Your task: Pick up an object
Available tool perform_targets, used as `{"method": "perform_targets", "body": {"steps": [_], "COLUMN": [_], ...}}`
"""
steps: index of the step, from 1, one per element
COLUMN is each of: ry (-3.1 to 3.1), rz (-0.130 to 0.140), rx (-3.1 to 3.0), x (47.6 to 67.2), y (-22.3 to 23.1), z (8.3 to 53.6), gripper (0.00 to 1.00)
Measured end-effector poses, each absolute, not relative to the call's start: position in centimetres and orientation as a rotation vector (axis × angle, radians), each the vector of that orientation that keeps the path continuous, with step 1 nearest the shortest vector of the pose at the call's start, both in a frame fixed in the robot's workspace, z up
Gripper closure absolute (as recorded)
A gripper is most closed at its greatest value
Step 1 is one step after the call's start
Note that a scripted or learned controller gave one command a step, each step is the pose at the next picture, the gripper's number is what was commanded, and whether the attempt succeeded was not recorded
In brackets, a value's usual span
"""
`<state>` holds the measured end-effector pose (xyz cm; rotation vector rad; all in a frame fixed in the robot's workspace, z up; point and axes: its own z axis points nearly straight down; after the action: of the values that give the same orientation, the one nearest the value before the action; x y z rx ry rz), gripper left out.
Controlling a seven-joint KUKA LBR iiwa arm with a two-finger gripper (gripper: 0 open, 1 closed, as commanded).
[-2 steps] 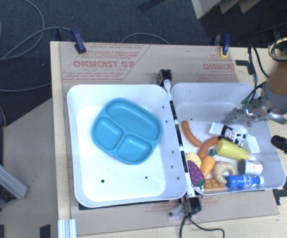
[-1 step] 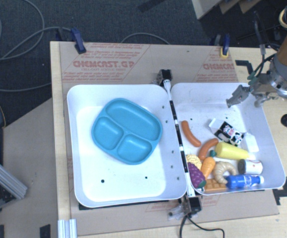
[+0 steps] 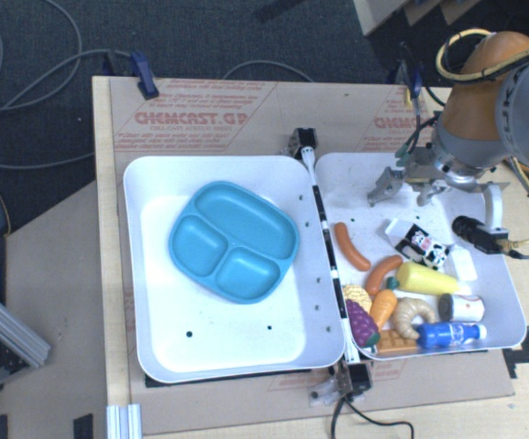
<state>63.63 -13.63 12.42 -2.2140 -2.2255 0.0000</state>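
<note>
Camera view: fingers (image 3: 409,187) spread open, gripping nothing; sausage (image 3: 351,246) lies diagonally, upper-left to lower-right.

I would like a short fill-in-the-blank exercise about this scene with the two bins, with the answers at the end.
1. The blue divided plate lies in the ____ bin.
2. The plate has ____ compartments.
3. The toy food is heaped in the ____ bin, toward its near end.
4. The gripper hangs over the ____ end of the right bin, away from the yellow corn cob.

Missing words: left; three; right; far
</note>
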Motion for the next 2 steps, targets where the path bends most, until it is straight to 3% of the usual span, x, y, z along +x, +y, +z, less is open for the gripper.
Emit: {"method": "perform_targets", "body": {"steps": [1,2], "ry": [-2.21,-2.24], "rz": [0.004,-0.015], "rx": [-2.225,-2.247], "x": [55.5,53.7], "y": [-18.4,-14.8], "z": [13.8,10.3], "gripper": [0.0,0.0]}}
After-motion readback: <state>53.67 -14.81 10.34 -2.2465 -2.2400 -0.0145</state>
